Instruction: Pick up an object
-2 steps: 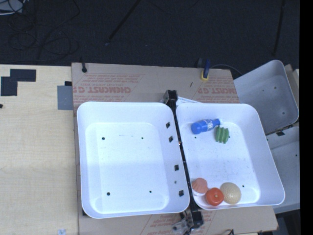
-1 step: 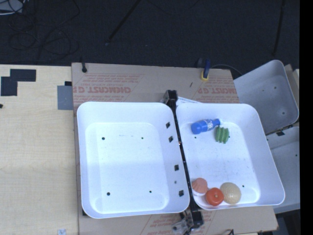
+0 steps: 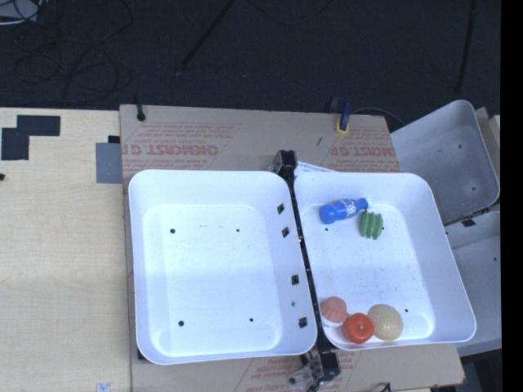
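Right bin (image 3: 433, 243): blue bottle (image 3: 342, 210) beside green piece (image 3: 371, 224); near corner, red tomato-like ball (image 3: 358, 327), cream ball (image 3: 386, 321), pinkish lump (image 3: 333, 309), possibly fruit.

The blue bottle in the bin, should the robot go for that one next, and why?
Probably yes. A sensible next move would be to reach in over the right bin and stop above the blue bottle. It lies near the far side with only the green thing close by, while the other three crowd together in the near corner.

The right bin (image 3: 441, 243) holds a blue bottle (image 3: 342, 210), green object (image 3: 371, 224) and three round items.
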`<state>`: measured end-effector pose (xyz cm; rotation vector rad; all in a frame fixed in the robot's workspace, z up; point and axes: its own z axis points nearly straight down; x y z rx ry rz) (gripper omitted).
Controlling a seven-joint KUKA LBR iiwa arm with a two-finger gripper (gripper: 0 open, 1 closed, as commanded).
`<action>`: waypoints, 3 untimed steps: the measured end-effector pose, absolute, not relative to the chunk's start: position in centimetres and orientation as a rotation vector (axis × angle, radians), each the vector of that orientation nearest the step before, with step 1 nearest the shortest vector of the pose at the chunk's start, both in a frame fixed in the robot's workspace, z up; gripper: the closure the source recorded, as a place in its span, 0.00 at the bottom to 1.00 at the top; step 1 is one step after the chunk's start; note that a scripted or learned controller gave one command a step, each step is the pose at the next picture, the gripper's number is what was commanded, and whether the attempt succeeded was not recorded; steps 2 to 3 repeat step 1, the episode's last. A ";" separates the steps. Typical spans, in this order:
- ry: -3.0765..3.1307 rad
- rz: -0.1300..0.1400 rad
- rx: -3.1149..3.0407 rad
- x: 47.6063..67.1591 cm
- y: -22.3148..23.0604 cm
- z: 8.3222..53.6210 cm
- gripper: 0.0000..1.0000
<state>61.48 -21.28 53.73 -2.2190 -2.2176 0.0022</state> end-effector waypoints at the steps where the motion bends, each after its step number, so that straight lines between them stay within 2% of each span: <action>1: -2.216 0.002 -2.220 60.7 -21.3 53.7 1.00; 3: -2.216 0.002 -2.220 60.7 -21.3 53.7 1.00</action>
